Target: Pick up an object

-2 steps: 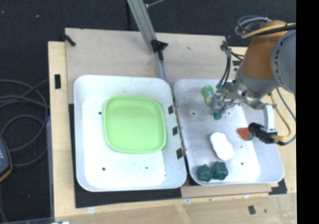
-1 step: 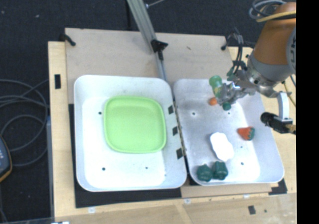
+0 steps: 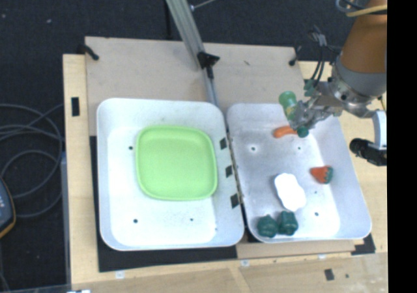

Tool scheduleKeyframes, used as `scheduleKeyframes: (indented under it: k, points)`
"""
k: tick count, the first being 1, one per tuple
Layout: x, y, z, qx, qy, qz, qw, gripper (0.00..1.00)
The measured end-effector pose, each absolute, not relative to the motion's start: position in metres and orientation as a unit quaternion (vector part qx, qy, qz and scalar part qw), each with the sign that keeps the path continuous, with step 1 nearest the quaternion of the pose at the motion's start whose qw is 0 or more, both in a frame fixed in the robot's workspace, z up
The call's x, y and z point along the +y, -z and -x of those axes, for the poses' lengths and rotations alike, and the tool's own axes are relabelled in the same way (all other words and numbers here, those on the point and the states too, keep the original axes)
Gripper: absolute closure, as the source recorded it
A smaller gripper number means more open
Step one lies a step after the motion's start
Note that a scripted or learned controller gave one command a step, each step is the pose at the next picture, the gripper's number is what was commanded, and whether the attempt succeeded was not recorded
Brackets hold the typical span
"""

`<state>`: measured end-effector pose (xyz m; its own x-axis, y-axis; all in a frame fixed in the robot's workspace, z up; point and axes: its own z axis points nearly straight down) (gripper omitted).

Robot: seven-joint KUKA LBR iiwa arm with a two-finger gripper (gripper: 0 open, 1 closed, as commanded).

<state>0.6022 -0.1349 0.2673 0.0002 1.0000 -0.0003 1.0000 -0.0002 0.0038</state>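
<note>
the arm [image 3: 362,44], grey with an orange band, reached in from the right and hung over the far part of the right bin [image 3: 260,148]. its jaws [image 3: 305,116] sat low above the bin's upper right corner, among a tangle of cables and fittings, and whether they were spread or closed could not be told from this slant. a green object [image 3: 287,99] lay just beside the jaws at the bin's far edge, and a small orange carrot-like piece [image 3: 283,132] lay just below them on the bin floor, with a small dark green bit [image 3: 303,131] at its right end; no contact between the jaws and any of these could be made out.

the tabletop [image 3: 150,67] was pale wood, with a black mat showing beneath the bins' near edges. a metal rail [image 3: 182,15] ran slantwise from the top of the view down to the gap between the bins. dark floor lay around the tabletop, with loose cables [image 3: 29,155] on the left.

the left bin [image 3: 117,220] held a light green square plate [image 3: 176,162], lying flat near its middle. in the right bin, a white lumpy object [image 3: 289,192] lay near the centre, a small red piece [image 3: 320,173] sat to its right, and two dark green objects [image 3: 277,224] rested side by side, touching, at the near edge.
</note>
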Motion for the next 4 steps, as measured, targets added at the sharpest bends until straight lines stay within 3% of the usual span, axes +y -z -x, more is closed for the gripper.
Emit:
scheduleKeyframes:
  k: [4]
  points:
    - [0.064,-0.242,-0.561,0.708,-0.0001,-0.706,0.0,1.0]
